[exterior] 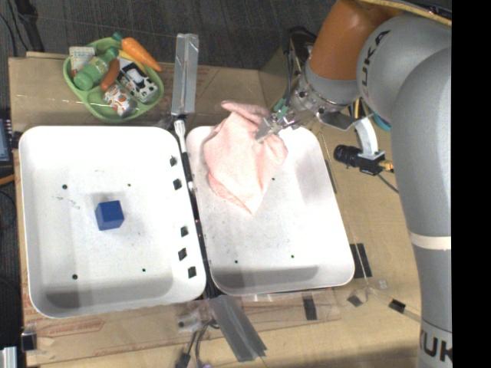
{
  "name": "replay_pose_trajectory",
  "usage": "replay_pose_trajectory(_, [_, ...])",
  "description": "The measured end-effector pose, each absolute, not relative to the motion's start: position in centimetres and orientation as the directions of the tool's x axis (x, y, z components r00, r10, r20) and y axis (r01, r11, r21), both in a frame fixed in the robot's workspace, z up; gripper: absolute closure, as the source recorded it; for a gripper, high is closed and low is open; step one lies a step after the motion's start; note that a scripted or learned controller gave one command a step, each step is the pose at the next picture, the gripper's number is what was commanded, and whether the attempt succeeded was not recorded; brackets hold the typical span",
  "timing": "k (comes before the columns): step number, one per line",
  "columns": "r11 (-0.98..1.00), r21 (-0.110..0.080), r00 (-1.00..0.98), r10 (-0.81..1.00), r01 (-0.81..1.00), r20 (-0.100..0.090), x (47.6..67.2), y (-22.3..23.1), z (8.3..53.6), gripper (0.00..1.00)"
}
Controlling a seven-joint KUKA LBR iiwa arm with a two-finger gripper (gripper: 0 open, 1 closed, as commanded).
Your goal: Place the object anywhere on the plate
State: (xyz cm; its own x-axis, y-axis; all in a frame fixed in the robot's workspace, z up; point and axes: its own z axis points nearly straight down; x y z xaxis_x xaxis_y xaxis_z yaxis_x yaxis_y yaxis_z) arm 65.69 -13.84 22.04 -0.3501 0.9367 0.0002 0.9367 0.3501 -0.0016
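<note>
Item: crumpled pink cloth (242, 159), lying in the right white bin (322, 228), far half. Hand (270, 126) at the cloth's upper right edge, apparently pinching a fold to lift it. Small blue cube (110, 214) sits left of the cloth, in the left white bin (46, 167).

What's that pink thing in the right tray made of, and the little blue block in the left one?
The pink thing looks like soft cloth, perhaps a towel: matte, crumpled, with folds and a drooping point. The blue block seems rigid, with flat faces and crisp edges, an even matte colour; plastic, foam or painted wood, the view cannot settle which.
</note>
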Motion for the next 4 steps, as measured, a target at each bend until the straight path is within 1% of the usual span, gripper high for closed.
replay_pose_trajectory(1, [0.353, -0.001, -0.353, 0.936, 0.936, 0.000, 65.7, -13.8, 23.1, 1.00])
replay_pose_trajectory(2, [0.692, -0.004, -0.692, 0.722, 0.722, 0.003, 63.5, -9.8, 22.1, 1.00])
replay_pose_trajectory(3, [0.920, -0.002, -0.920, 0.393, 0.393, 0.002, 60.8, -5.8, 23.2, 1.00])
replay_pose_trajectory(4, [1.000, -0.001, -1.000, 0.002, 0.002, 0.004, 58.4, -1.0, 22.2, 1.00])
